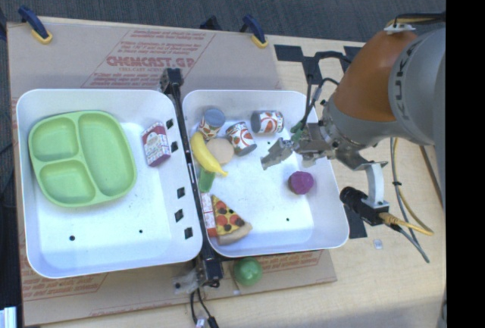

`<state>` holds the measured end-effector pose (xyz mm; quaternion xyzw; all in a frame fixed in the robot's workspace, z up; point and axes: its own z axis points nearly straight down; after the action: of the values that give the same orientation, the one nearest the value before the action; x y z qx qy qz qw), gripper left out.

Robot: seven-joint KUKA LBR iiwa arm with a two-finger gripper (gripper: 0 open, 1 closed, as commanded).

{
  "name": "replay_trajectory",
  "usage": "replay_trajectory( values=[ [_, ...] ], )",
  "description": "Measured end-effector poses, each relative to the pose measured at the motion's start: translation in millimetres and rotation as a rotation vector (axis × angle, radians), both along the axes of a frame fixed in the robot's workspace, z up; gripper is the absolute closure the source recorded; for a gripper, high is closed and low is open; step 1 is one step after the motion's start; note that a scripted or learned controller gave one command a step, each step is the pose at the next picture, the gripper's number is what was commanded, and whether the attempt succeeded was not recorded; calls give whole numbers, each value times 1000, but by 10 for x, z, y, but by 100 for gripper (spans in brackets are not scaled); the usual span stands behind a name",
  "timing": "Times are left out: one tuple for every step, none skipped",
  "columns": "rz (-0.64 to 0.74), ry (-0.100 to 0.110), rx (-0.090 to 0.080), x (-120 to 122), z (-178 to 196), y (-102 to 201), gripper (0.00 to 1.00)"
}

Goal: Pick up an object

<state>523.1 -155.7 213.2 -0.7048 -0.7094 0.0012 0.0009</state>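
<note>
My gripper (277,154) hangs over the right bin (326,232), open, with nothing between its fingers. It is above bare bin floor, just below a red and white can (267,122) and up-left of a purple round object (301,182). A second red and white can (241,137) and a blue-topped can (213,120) lie further left. A yellow banana (206,154) lies against a beige round piece (221,149) near the bin's left wall. A toy pizza slice (225,219) lies at the bin's front left.
The left bin (98,243) holds a green divided plate (81,157) and a small red packet (156,145). A green ball (246,271) sits outside the bins at the front. The arm's grey and orange body (386,92) overhangs the right bin's right wall.
</note>
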Motion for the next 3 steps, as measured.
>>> replay_trajectory(
  values=[
    [2, 1, 4, -76, -1219, -154, 0],
    [2, 0, 0, 475, -1214, 201, 0],
    [5, 1, 1, 474, -1115, 201, 100]
  ],
)
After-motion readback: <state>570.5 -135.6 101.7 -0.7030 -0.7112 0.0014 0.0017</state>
